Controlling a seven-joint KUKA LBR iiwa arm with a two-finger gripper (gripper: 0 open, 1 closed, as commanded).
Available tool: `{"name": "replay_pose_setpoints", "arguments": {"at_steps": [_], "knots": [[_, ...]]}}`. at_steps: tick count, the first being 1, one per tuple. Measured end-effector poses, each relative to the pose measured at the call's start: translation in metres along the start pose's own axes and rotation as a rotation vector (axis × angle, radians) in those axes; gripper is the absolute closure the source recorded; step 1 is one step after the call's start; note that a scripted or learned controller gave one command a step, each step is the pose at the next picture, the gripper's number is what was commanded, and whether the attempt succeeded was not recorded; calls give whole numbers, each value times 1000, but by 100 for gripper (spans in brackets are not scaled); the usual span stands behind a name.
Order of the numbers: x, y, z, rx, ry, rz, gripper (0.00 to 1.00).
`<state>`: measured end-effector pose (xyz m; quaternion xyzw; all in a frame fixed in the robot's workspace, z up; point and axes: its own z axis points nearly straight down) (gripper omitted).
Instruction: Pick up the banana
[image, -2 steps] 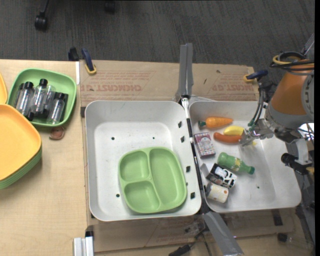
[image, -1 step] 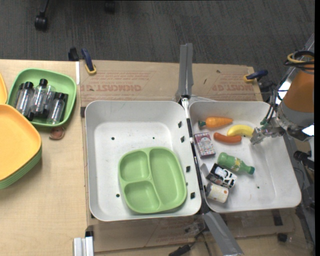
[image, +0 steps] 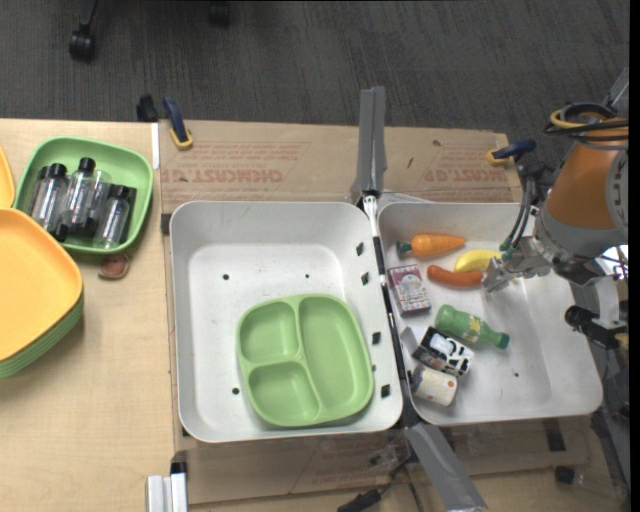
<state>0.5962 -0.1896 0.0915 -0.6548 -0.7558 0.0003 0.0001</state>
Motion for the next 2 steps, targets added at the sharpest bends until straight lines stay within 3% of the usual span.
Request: {"name": "replay_pose_setpoints", "arguments": {"at_steps": [1,2], "knots": [[4,25,-1,-3,-3,-156,100],[52,17,0,0,0,-62,100]]}}
